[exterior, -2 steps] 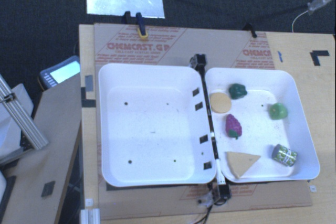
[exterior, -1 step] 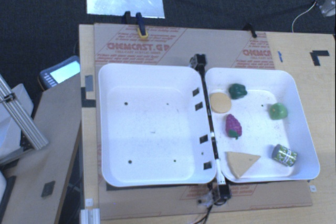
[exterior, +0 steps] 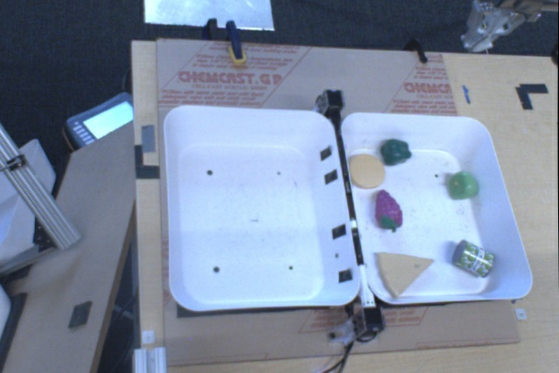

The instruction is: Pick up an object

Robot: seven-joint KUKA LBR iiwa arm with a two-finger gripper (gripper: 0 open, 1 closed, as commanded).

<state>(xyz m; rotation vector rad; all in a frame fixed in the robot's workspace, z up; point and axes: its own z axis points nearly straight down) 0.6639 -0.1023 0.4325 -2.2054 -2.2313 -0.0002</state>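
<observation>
While the gripper (exterior: pixel 489 20) hangs high up by the far right corner, well away from the bins, I cannot tell how it is set. No toy is picked up yet. Inside the right white plastic bin (exterior: pixel 507 227) lie a round tan disc (exterior: pixel 367 171), a dark green lump (exterior: pixel 395 151), a purple bumpy fruit (exterior: pixel 389 210), a light green ball (exterior: pixel 463 184), a tan wedge (exterior: pixel 400 271) and a small green can (exterior: pixel 472 259).

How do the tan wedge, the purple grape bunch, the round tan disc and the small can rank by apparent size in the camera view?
1. tan wedge
2. round tan disc
3. purple grape bunch, close to the disc, so that order is unsure
4. small can
</observation>
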